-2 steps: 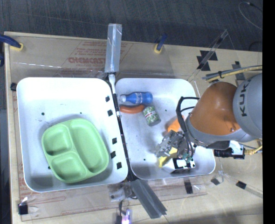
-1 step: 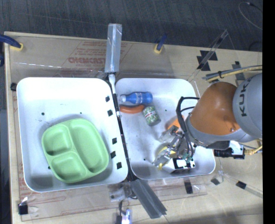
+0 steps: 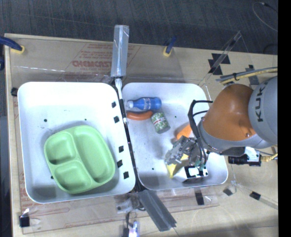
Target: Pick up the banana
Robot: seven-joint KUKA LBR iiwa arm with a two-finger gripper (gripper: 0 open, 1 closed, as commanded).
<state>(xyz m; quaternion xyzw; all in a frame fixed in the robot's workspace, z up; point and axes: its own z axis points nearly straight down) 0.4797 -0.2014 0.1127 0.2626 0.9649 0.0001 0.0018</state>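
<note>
Camera view:
Arm: the grey arm (image 3: 234, 120) with its orange band reaches in from the right, over the right bin (image 3: 140, 177).
Gripper: the gripper (image 3: 182, 154) hangs low in the near right part of that bin; whether it is open or closed, I cannot tell.
Banana: a yellow tip (image 3: 173, 170), likely the banana, shows just below the gripper, near the bin's front wall; the rest is hidden.
Progress: the banana lies in the bin, not lifted; gripping and raising are left, by my judgement.
Other things: a blue bottle (image 3: 144, 103), an orange piece (image 3: 138, 115) and a small can (image 3: 160, 122) lie at the back of the right bin; a green divided plate (image 3: 79, 158) sits in the left bin (image 3: 32, 102).
Writing: red print (image 3: 92, 63) on the bench behind the bins, too blurred to read; part of white lettering on the arm.
</note>
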